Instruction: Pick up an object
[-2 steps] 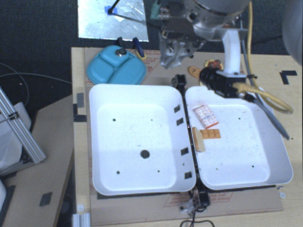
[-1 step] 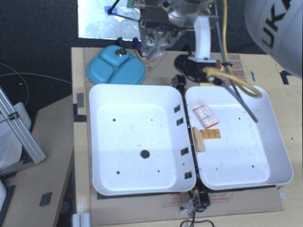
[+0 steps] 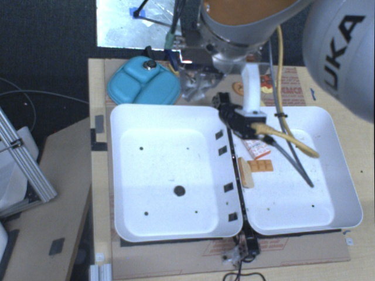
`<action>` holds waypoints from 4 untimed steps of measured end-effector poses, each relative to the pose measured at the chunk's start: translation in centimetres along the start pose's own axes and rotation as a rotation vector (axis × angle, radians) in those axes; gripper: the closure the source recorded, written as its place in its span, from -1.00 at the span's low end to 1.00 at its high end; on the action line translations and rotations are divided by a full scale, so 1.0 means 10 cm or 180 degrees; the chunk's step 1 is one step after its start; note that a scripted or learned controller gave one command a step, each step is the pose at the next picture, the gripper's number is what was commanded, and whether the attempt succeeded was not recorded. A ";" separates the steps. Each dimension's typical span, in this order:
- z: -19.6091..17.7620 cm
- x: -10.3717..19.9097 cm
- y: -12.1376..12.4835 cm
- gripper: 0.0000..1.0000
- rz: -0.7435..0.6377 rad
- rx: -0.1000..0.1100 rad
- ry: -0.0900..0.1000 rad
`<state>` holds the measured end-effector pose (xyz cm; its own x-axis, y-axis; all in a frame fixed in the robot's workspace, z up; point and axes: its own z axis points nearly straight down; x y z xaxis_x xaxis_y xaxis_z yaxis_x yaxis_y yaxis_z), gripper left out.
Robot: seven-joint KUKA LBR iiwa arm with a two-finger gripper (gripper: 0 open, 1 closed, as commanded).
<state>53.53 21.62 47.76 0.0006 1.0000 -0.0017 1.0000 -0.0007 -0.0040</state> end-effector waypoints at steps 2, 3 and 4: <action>1.93 0.19 0.18 1.00 -0.0004 0.0021 -0.0008; 1.84 0.18 0.94 1.00 0.0000 -0.0037 0.0012; -0.69 0.18 1.02 1.00 -0.0017 -0.0076 0.0028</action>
<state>63.79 23.41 54.66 -0.0047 1.0000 0.0070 0.9998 0.0046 0.0201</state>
